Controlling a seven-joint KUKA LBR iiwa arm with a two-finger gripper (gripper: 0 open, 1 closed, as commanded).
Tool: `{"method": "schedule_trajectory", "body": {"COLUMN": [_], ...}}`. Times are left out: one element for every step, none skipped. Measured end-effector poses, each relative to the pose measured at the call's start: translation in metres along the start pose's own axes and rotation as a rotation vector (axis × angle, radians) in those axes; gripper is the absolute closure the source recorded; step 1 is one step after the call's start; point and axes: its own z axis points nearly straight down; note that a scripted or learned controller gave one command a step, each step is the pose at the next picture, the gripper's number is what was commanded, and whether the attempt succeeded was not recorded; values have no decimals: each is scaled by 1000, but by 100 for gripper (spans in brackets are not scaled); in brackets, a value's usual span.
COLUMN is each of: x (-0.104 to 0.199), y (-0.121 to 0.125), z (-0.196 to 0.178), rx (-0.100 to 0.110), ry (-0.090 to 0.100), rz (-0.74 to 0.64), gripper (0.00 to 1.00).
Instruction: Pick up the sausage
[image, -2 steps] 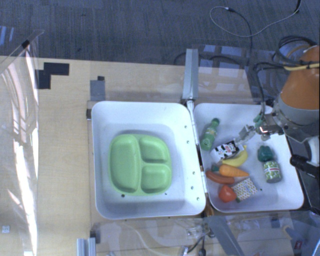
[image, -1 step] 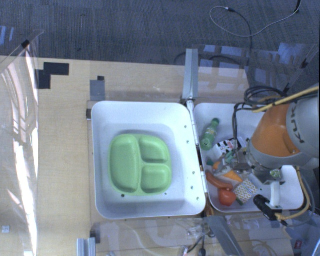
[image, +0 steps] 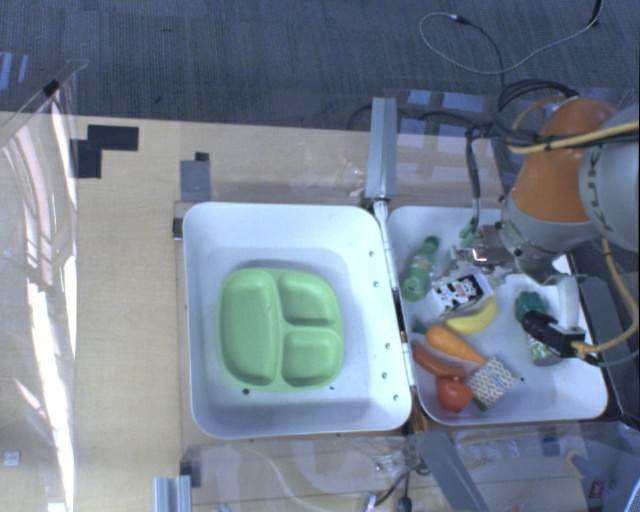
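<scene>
In the right bin (image: 590, 400) your sausage (image: 438, 361) lies beside a carrot (image: 455, 344); no label reads clearly. The gripper (image: 487, 250) hovers farther back, and I cannot tell its grip.

left bin (image: 200, 330): green divided plate (image: 281, 326) at centre | right bin (image: 590, 395): banana (image: 474, 318), carrot (image: 455, 345), tomato (image: 453, 395) near its front-left corner

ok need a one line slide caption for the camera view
Grey arm above the right bin of toy food, sausage beside a carrot; green tray in the left bin.
</scene>
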Motion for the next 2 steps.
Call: {"method": "schedule_trajectory", "body": {"x": [17,-21], "y": [38,-7], "z": [1,30], "rx": [2,3], "ry": [-1,-1], "rz": [157,297], "gripper": [0,0]}}
